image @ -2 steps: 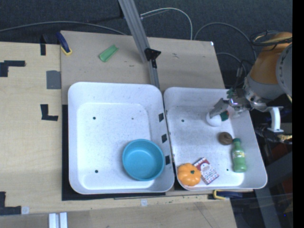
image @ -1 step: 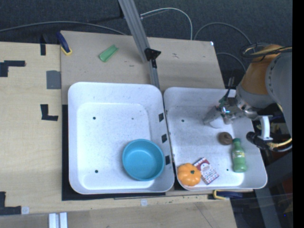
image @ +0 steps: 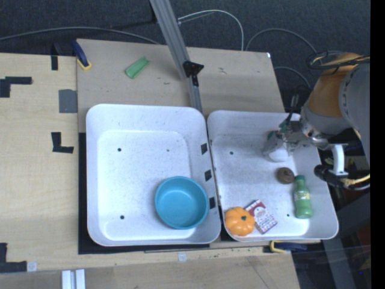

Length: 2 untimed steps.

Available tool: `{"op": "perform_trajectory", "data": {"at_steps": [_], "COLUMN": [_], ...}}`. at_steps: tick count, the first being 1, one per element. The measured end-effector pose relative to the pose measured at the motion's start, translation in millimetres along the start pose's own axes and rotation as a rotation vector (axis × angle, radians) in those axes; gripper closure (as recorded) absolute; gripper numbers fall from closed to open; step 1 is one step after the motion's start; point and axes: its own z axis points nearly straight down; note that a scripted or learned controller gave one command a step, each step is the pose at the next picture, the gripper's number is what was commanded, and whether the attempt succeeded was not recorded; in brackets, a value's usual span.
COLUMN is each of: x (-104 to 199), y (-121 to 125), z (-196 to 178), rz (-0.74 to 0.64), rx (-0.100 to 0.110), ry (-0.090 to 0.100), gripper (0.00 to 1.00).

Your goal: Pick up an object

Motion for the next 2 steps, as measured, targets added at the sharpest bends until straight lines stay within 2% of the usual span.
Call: {"op": "perform_trajectory", "data": {"at_steps": [1, 2], "x": [4, 1], "y": [0, 2], "z": [-43, -106], "rz": [0.002, 0.002], "rx": [-0.005, -0.007], "ry": [0.0, -0.001], "gripper": [1.0, 1.0]}}
